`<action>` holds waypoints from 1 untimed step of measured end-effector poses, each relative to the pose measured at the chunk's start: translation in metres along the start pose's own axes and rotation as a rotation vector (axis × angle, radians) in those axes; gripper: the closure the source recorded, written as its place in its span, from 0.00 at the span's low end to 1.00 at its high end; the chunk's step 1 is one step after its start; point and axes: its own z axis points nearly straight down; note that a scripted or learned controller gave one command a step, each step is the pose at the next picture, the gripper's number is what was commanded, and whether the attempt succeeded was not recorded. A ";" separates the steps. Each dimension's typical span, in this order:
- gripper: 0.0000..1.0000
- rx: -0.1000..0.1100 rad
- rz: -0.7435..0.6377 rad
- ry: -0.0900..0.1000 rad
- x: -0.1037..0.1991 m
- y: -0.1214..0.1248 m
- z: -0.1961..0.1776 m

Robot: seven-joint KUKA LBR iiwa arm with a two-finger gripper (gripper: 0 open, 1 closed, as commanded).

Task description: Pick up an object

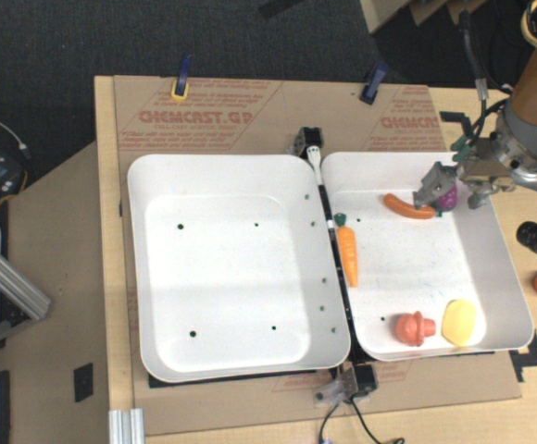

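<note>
The hand point(446, 192) is seen low over the far part of the right bin point(491, 248), reached in from the right on the grey arm point(528, 128). A small purple object point(448, 195) is seen between its fingers point(430, 189), and the hand appears closed on it, though how firmly it is pinched cannot be judged from above. Just beside it, touching or nearly touching the purple object, an orange sausage-shaped piece point(407, 207) is laid on the bin floor.

The chief risk is judged to lie in that closeness: if the hand is lifted with a shallow or off-centre hold, the purple object may be dropped, or the orange sausage-shaped piece may be dragged or flicked along with it. A hold taken near the object's edge could be lost as soon as the arm is raised.

Farther out, a carrot point(346, 255) is laid along the left wall of the right bin, against the divide between the bins. A red object point(415, 327) and a yellow object point(459, 322) are set near the front rim, well apart from the hand and unlikely to be disturbed. The left bin point(157, 183) is seen beyond the divide on the bench point(120, 100).
</note>
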 end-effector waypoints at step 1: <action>0.00 -0.011 0.008 -0.007 -0.071 -0.050 -0.092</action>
